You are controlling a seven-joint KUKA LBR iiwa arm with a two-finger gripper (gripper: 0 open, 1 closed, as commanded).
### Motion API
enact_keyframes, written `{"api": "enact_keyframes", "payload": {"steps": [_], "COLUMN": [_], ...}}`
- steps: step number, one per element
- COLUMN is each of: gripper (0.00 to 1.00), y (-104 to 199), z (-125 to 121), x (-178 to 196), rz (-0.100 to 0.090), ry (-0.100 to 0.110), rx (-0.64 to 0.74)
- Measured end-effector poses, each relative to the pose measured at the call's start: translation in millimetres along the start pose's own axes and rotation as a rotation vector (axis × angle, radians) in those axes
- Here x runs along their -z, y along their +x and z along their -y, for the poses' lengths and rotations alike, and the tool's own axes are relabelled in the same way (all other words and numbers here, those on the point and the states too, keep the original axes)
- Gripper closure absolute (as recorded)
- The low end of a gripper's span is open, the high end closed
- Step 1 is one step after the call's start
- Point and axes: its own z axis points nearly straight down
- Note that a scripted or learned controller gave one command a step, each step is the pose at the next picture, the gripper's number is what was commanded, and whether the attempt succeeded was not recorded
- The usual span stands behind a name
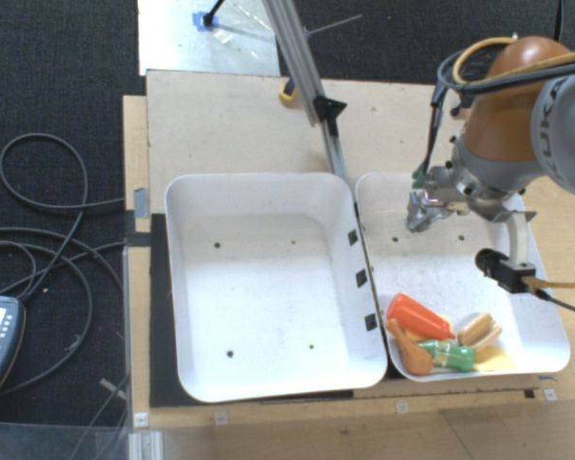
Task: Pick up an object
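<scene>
My gripper hangs over the right bin's far end; the toy pile lies well apart, in its near corner.

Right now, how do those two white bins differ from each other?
The right bin holds a pile of toy foods at its near end, while the left bin shows just bare floor with a few dark dots. The gripper hangs over the right bin, not the left bin. Both are shallow, white and sit side by side.
</scene>
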Motion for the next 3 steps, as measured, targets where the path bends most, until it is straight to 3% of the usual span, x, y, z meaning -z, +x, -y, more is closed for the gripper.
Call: {"api": "enact_keyframes", "payload": {"steps": [3], "gripper": [1.0], "y": [144.6], "z": [36.9], "x": [17.0], "rz": [0.0], "ry": [0.001], "rx": [0.001]}}
